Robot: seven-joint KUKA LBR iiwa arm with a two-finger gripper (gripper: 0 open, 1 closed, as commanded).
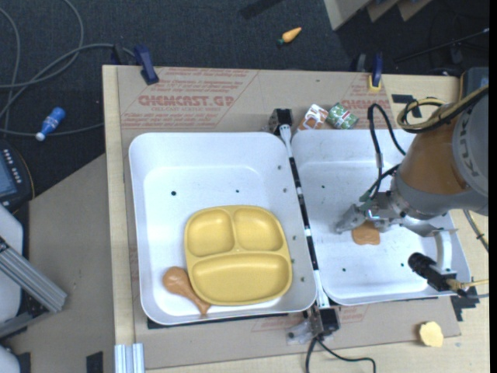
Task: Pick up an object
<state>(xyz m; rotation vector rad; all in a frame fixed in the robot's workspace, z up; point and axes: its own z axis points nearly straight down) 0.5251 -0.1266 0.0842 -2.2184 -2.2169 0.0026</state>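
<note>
- Because the arm (446,162) reaches in from the right, its wrist hangs low over the right bin (342,274), and the gripper (365,220) sits just left of the wrist, right above a small orange-brown object (366,235).
- That object lies on the bin floor toward the right side, touching or just under the gripper tip; whether it is grasped I cannot tell, since the wrist hides the tip.
- It looks the likeliest target for the pick, judging by where the tool has been brought.
- In the left bin (155,162) a yellow divided plate (237,255) lies flat near the front edge, with a tan drumstick-shaped toy (182,284) tucked against its left near corner.
- Beyond the bins, small wrapped items (330,116) rest on the bench at the far side.
</note>
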